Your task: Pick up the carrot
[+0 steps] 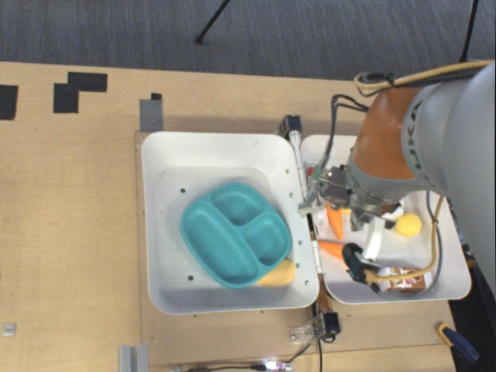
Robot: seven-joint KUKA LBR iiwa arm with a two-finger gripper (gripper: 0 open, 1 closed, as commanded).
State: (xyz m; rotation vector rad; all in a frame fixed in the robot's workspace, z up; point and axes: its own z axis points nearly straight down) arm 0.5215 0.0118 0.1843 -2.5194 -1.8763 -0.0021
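Observation:
The orange carrot [335, 222] lies in the right bin [453, 284] near its left wall, partly covered by the wrist. A second orange strip [331, 247] shows just below it; I cannot tell whether it belongs to the same carrot. My gripper [341, 206] is low in the right bin, directly over the carrot's upper end. The grey and orange arm hides much of that bin.
A teal divided plate [235, 233] lies in the left bin [167, 285], with a yellow thing [277, 274] poking out under its lower right edge. In the right bin, a yellow round item [408, 225] and a brown packet [403, 280] lie right of the gripper.

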